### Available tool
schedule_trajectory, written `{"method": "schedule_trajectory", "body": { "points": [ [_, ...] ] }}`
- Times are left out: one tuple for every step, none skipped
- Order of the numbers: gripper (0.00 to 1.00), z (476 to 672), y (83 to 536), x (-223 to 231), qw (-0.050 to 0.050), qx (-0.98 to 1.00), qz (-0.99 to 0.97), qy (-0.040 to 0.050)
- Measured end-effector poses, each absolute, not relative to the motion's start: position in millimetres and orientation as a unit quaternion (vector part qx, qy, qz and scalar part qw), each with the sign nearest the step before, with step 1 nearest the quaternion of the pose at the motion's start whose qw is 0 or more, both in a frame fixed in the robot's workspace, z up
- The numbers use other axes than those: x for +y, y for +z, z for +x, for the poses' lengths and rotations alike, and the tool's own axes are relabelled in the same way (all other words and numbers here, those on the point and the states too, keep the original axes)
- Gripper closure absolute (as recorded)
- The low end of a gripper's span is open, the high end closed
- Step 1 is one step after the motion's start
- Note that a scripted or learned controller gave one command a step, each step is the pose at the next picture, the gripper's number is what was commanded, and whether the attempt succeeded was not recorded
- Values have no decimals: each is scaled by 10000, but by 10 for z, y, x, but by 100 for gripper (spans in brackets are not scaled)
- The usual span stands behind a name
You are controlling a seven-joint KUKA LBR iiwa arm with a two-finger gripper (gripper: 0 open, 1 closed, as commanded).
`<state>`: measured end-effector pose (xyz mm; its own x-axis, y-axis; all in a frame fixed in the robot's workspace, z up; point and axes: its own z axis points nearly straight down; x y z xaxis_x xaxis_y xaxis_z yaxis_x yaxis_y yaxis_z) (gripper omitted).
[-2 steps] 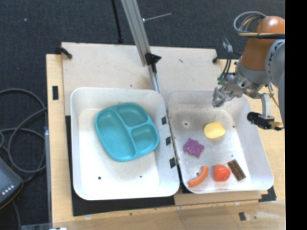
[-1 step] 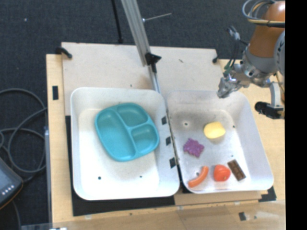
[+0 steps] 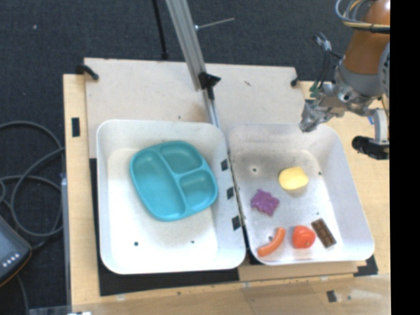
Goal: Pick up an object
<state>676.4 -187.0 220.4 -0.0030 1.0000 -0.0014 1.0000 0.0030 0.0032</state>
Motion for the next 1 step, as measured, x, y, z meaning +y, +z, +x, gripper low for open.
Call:
{"method": "schedule_trajectory", "body": {
  "points": [
    [100, 6636, 2160, -1302, -2, 7093, 7049, 5]
  ]
}}
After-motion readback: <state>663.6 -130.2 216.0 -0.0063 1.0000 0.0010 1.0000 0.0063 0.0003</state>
